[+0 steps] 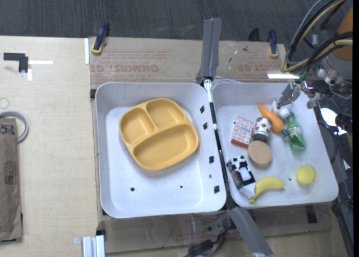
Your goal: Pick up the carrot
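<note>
The left bin (pixel 106 155) holds a yellow divided plate (pixel 159 133) near its middle. In the right bin (pixel 320 191) lie a banana (pixel 267 186) and a lemon (pixel 305 175) near the front, a round wooden disc (pixel 260 153), a small pink-patterned box (pixel 242 132), a green packet (pixel 294 136) and a black-and-white toy (pixel 240 167). A brown paper bag (pixel 9 183) rests on the desk (pixel 50 138) at far left.

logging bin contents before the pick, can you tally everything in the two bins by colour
Yellow: 3, the divided plate, banana and lemon
Orange: 1, the carrot
Green: 1, a green packet
Pink and white: 1, a small box
Tan: 1, a round lid on a jar
Black and white: 1, a small object
Total: 8
</note>
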Robot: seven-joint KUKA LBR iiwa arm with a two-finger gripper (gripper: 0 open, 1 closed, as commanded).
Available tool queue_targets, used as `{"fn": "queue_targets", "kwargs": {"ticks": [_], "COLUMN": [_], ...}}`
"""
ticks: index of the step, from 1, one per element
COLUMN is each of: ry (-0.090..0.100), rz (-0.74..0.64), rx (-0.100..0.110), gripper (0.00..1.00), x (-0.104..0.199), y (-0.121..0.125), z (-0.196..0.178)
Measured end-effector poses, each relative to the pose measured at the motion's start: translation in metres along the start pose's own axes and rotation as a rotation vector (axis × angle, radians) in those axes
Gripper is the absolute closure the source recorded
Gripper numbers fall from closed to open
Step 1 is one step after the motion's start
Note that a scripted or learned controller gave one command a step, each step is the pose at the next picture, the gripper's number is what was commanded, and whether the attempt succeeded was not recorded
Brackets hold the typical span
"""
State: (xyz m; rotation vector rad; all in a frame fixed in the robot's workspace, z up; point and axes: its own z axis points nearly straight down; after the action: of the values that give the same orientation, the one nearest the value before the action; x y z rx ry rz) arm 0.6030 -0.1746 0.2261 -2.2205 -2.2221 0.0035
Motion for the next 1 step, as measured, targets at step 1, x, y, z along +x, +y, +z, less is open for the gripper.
{"fn": "queue_targets", "kwargs": {"ticks": [1], "ry": [-0.001], "rz": [0.023], "rx": [-0.02], "gripper": [0.0], "x": [-0.0062], "y": [0.0017], "z": [0.1049]}}
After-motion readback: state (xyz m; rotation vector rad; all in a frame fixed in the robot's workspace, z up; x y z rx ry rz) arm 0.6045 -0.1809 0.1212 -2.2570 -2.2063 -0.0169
